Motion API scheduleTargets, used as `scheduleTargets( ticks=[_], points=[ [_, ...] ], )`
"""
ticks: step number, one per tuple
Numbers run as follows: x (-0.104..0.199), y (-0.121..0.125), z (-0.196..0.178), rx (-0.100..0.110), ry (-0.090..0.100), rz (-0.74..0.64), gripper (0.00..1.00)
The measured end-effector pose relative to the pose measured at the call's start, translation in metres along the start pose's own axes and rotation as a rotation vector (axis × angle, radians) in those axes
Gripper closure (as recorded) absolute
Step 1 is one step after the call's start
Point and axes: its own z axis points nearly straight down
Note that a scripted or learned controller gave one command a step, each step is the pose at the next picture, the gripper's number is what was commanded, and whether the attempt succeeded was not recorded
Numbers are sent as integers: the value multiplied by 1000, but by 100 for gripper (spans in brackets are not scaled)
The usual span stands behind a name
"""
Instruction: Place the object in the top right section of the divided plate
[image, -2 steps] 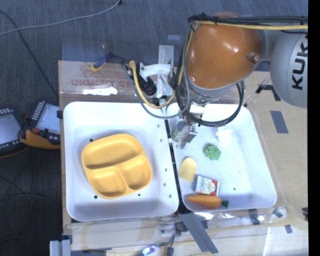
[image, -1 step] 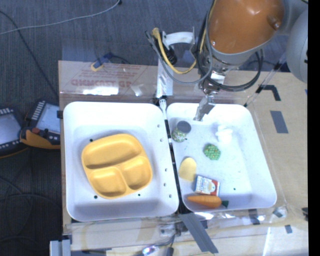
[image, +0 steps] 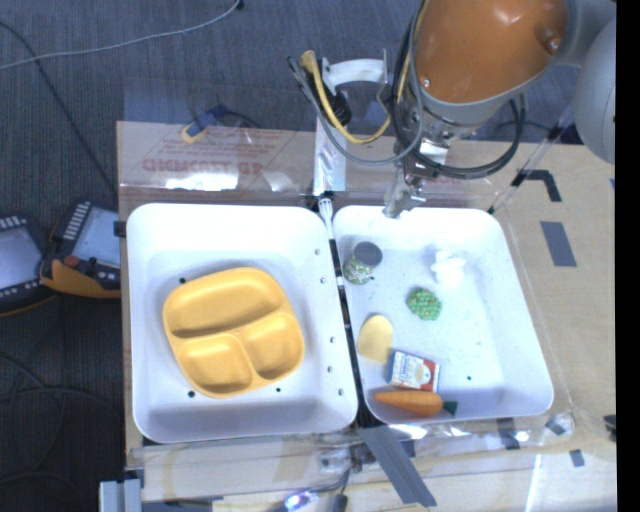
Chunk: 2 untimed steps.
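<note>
Looming largest in our view, the arm's glossy orange band (image: 480, 45) hangs over the far rim of the right bin (image: 520, 300), with the gripper (image: 398, 205) poised at that bin's back edge; we cannot tell how it is set. Below it, we see a scatter of small items on the speckled white floor: a grey disc (image: 367, 254) beside a small greenish round piece (image: 357, 269), a crumpled white lump (image: 447, 267), a knobbly green ball (image: 425, 303), a flat pale-yellow slice (image: 376, 336), a small printed carton (image: 412, 371) and a smooth orange carrot (image: 407, 402) lying along the near wall. All sit apart from the gripper, the disc nearest it. We find the divided plate (image: 232, 328), matte yellow with rounded corners and three sections, turned at a slant in the middle of the left bin (image: 150, 250), with open white floor all round it. A raised seam separates the two bins.
</note>
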Motion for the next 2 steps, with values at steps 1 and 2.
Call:
scheduleTargets(
  ticks=[1, 2],
  points=[
    [25, -2, 37, -2, 5, 164, 100],
    [25, -2, 37, -2, 5, 164, 0]
  ],
)
